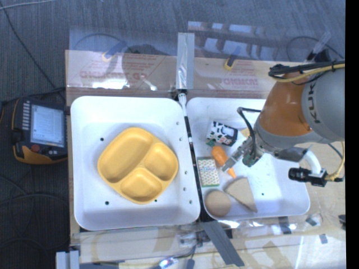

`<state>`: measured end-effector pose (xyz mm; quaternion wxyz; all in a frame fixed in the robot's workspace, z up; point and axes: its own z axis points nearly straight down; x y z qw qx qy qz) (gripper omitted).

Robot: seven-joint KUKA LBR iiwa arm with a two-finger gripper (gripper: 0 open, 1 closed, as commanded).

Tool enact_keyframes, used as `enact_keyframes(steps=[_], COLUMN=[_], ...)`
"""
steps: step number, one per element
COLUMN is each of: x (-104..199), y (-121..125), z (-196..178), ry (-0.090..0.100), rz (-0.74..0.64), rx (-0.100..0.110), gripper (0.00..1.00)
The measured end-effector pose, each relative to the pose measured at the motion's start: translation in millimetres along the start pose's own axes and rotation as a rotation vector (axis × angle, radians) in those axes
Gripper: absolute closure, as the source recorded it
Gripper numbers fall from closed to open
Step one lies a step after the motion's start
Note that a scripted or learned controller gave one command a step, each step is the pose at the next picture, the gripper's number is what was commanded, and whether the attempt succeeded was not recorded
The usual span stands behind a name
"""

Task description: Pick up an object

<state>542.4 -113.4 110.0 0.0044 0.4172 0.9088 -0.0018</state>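
Orange carrot (219,155), long axis diagonal, beside tool (238,159)

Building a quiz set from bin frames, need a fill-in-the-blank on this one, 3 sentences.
1. The yellow divided tray lies in the ____ bin.
2. The yellow divided tray has ____ compartments.
3. The gripper hovers over the ____ bin, near the orange carrot toy.

Missing words: left; three; right

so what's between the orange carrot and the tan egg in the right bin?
The green-patterned packet, between carrot and egg, in the camera view.
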Motion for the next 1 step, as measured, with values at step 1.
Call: enact_keyframes(steps=[1], x=[37.5], y=[48.7], z=[-73.1], ry=[0.010], rz=[0.288], rx=[0.003], gripper=[1.00])
